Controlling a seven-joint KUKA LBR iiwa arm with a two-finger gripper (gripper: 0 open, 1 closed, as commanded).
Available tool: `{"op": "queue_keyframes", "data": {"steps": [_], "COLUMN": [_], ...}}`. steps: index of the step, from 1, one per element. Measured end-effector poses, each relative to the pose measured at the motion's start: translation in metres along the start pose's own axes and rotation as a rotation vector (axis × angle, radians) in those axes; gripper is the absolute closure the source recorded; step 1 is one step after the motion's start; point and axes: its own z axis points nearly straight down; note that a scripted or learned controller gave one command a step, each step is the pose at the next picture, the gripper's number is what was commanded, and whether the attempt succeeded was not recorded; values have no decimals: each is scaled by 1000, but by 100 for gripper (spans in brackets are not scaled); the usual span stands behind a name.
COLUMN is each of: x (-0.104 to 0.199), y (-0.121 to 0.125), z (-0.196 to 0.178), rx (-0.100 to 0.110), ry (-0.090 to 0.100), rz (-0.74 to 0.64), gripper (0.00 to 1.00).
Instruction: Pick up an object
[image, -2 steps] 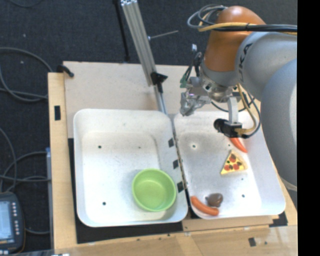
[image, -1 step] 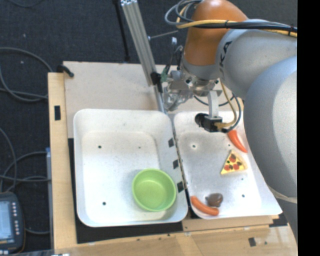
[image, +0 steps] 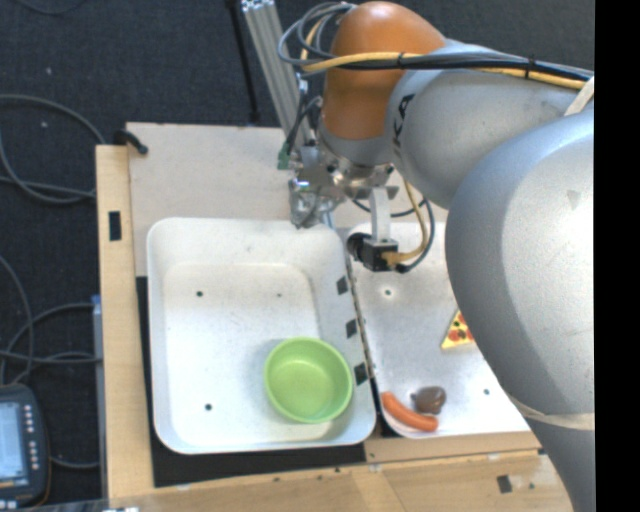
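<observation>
A green bowl (image: 308, 379) rests upright in the front right corner of the left bin (image: 200, 330). In the right bin (image: 400, 320) an orange sausage-shaped piece (image: 410, 413) and a small brown lump (image: 430, 399) lie at the front. A yellow and red pizza-slice piece (image: 458, 330) peeks out beside the arm. My gripper (image: 340, 230) hangs over the back end of the divider between the bins, far from the bowl. Its fingers are spread apart, open, with nothing between them.
The big grey arm (image: 520, 220) covers most of the right bin. The bins sit on a tan board (image: 200, 170) with dark floor and cables around it. A metal rail (image: 270, 50) stands behind the bins.
</observation>
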Motion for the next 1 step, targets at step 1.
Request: {"op": "queue_keyframes", "data": {"steps": [1], "x": [-3], "y": [0], "z": [-1], "rx": [0], "ry": [-1], "rz": [4], "gripper": [0]}}
